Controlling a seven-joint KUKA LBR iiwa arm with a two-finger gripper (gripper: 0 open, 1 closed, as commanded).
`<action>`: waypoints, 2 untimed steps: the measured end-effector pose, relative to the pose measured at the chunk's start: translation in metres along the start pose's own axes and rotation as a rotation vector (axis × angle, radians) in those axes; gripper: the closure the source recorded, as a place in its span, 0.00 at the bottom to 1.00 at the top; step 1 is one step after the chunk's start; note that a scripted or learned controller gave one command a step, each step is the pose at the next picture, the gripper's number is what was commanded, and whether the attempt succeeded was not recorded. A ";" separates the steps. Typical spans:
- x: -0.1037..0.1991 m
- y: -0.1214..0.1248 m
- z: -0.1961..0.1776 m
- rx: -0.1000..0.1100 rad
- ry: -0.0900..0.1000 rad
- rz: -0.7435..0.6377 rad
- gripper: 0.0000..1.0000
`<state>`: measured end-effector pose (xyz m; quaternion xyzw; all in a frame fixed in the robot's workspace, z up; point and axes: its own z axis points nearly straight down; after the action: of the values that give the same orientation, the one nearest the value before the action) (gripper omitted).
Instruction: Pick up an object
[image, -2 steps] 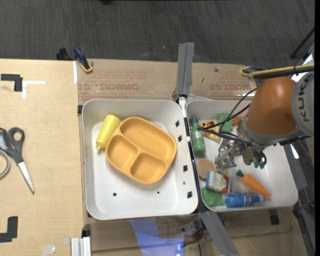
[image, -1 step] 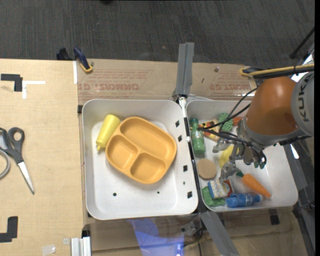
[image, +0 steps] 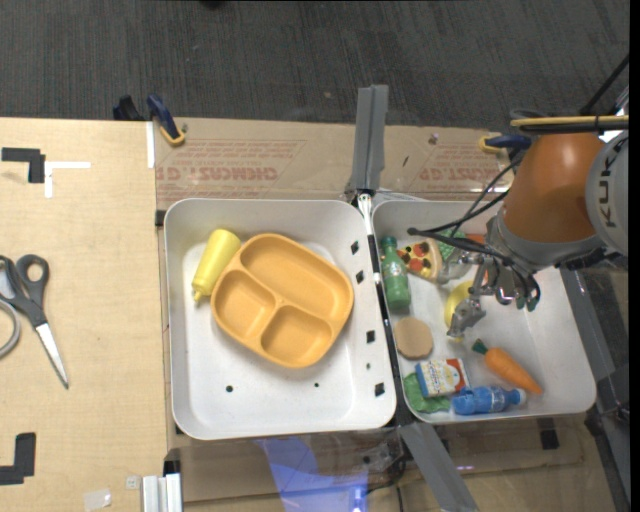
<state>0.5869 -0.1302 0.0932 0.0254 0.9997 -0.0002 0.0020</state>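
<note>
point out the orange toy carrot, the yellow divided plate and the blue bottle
orange toy carrot (image: 510, 370), camera view, middle of its body
yellow divided plate (image: 283, 298), camera view, central ridge
blue bottle (image: 487, 401), camera view, middle of its side

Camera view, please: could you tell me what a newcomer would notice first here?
The orange three-compartment tray stands out, lying in the left bin with a yellow bottle against its upper left edge. Next comes the arm's orange band at right, with the pincer low over the right bin, among a carrot, a green bottle and a blue bottle.
</note>
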 end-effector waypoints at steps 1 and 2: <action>0.011 0.003 0.001 -0.001 0.002 0.070 0.00; 0.010 0.004 -0.009 0.000 -0.002 0.068 1.00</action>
<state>0.5775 -0.1262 0.1019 0.0593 0.9982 -0.0002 0.0030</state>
